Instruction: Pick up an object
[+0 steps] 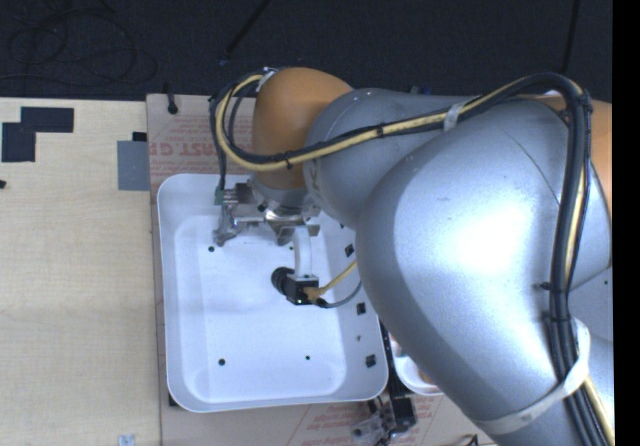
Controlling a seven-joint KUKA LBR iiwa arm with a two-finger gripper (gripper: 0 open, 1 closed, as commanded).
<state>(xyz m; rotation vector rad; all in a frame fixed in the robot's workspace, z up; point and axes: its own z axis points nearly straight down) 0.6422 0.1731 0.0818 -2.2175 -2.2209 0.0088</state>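
Object to pick: which way it lies from the metal claw (268,222) I cannot tell — it may be hidden under the bulky grey arm (470,264) covering the right-hand bin (408,374). On the pale wooden tabletop (70,284), the shallow white left bin (165,284) offers a smooth, roomy floor. The claw hangs over its far end — released or clenched, I cannot tell — well apart from small dark specks (221,363) nearer the camera.

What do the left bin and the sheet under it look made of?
Left bin: seemingly white plastic, smooth, slightly glossy, with rounded moulded corners. Sheet: probably cardboard, matte brown with red print.
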